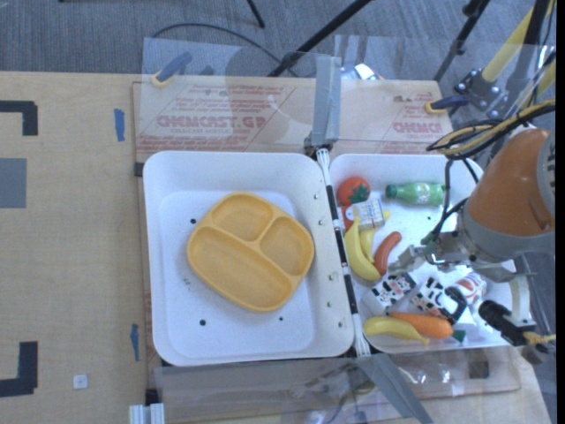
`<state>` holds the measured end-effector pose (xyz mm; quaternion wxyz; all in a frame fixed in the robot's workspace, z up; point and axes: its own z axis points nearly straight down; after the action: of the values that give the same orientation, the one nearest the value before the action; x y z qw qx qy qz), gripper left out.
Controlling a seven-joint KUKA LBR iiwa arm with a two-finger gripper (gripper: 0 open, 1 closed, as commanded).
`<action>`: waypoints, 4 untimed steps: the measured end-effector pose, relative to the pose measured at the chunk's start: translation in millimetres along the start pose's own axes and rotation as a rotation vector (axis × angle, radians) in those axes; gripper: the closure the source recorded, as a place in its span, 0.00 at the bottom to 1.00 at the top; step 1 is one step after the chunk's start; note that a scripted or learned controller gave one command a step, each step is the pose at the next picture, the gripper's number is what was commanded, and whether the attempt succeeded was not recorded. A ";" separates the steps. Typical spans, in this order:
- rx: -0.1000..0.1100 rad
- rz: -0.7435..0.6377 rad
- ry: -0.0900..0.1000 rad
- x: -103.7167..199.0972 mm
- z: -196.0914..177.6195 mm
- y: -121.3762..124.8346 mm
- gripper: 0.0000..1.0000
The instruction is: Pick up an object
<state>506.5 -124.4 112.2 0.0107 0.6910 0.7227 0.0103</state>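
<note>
Hand point(424, 259) hovers over right bin point(459, 347), grip state unclear. Hot dog point(387, 251) at its 9 o'clock looks light, stiff, smooth; pinch across the middle.

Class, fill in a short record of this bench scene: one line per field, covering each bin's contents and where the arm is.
left bin: yellow divided plate
right bin: tomato, green bottle, banana, sausage, carrot, other small toys
arm: over right bin, from the right
gripper: low among the toys; nothing seen held
</note>
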 end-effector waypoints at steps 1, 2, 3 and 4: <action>0.027 0.098 -0.001 -6.9 28.4 66.7 0.00; 0.022 0.095 -0.004 -6.7 16.6 68.8 1.00; 0.022 0.095 -0.004 -6.6 16.7 68.8 0.00; 0.024 0.147 -0.003 29.8 26.7 43.9 0.00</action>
<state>549.7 -92.6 86.8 0.0025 0.7423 0.6700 0.0014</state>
